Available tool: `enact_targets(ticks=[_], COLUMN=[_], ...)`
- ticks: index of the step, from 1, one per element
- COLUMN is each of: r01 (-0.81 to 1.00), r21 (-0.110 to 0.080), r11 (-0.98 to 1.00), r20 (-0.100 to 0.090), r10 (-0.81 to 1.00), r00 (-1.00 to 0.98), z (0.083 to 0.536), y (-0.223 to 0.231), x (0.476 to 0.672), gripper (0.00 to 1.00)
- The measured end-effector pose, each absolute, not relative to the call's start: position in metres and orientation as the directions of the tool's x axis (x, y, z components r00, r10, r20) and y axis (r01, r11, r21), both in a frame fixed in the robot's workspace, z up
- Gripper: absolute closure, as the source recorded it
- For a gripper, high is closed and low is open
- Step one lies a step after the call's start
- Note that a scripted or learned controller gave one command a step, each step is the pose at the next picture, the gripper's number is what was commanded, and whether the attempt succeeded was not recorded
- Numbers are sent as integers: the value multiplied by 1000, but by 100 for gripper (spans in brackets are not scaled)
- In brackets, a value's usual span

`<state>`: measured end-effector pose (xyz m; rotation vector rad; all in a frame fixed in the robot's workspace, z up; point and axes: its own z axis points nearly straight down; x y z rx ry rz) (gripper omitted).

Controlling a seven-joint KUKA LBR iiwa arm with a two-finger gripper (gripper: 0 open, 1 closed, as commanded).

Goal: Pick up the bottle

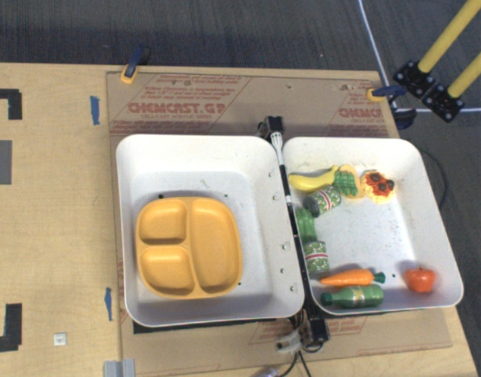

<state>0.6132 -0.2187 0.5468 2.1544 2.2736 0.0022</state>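
A green bottle with a red-and-yellow label lies on its side along the front wall of the right bin, just below a carrot. A second green bottle with a pale label lies along that bin's left wall, its neck pointing toward the back.
The right bin also holds a banana, a green-and-red can, a green knobbly toy, a pizza slice and a tomato. A yellow divided plate lies in the left bin.
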Motion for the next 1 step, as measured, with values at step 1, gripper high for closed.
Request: enact_targets(ticks=[1], r01=[999], r21=[7], r11=[53], r20=[-6], r10=[999], r00=[-53], z=[547], y=[-219], x=[613], gripper=[0])
